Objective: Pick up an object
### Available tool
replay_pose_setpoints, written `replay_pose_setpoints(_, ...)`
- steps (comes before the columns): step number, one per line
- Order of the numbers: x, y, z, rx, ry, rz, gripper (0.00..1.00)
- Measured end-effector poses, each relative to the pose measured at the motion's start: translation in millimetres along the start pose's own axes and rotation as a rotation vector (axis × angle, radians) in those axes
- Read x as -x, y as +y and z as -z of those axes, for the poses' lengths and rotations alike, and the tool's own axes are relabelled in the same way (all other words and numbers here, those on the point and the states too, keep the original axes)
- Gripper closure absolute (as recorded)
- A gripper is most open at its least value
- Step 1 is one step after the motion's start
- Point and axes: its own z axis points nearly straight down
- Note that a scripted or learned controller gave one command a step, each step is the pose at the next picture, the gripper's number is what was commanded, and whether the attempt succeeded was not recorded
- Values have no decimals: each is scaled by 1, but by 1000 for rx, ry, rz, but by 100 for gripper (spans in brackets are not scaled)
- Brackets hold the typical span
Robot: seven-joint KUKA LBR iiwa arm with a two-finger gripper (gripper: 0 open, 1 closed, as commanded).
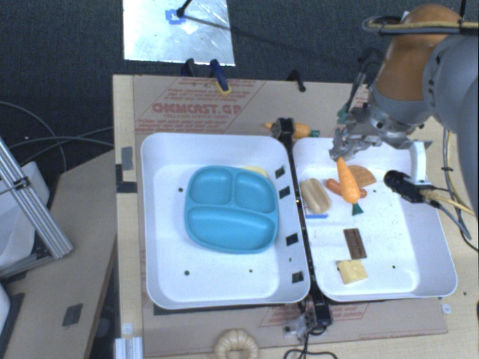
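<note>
Claw [346, 152] of mine: at right bin's [434, 253] far edge, tip touching carrot [347, 181]; grip state indeterminable. Near end: cheese wedge [352, 271], chocolate bar [354, 243]. Middle: hot-dog bun [315, 196]. Left bin [161, 275]: blue divided plate [231, 208].

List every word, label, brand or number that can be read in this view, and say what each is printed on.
"CHEMCAST GP", in red, on the brown board under the two white bins; the last letters are blurred, so that reading is uncertain.
Smaller red lines above and below it on the same board: too small to read.
Faint red print on the board's front edge: unreadable.
</note>
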Motion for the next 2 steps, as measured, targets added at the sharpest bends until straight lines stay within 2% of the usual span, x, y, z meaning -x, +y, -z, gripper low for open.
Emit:
replay_pose_setpoints(1, 12, 0, 13, -1, -1, -6, 100)
replay_pose_setpoints(2, 12, -2, -8, -3, -1, -6, 100)
